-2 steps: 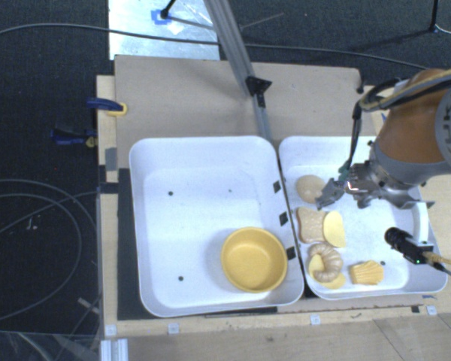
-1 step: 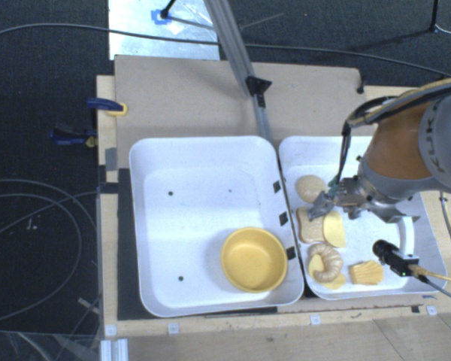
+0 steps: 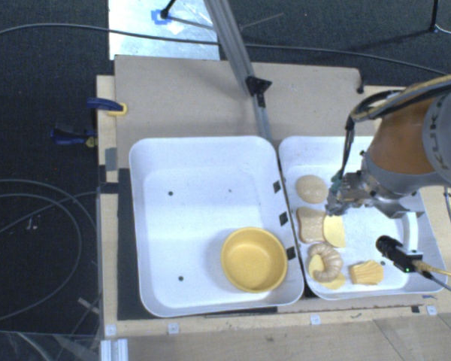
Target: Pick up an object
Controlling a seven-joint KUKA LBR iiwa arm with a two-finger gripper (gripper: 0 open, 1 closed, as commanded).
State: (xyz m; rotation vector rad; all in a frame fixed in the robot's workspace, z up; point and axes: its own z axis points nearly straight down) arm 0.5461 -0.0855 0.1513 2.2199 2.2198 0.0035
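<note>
Two white bins side by side on the bench. Left bin: a yellow bowl at lower right, nothing else near it. Right bin: a cluster of pale food-like pieces at left and bottom — a round beige piece, a tan slab, a yellow slice, a curled shrimp-like piece, a ridged yellow wedge. Tool low at centre right of the frame, just above the yellow slice; open or closed, cannot tell.

Likely trouble: pieces touching or overlapping, so a grab may pinch two, or nudge the thin slice sideways. Flat slice against the bin floor, probably hard to get under; a slip and an empty lift seem quite possible.
</note>
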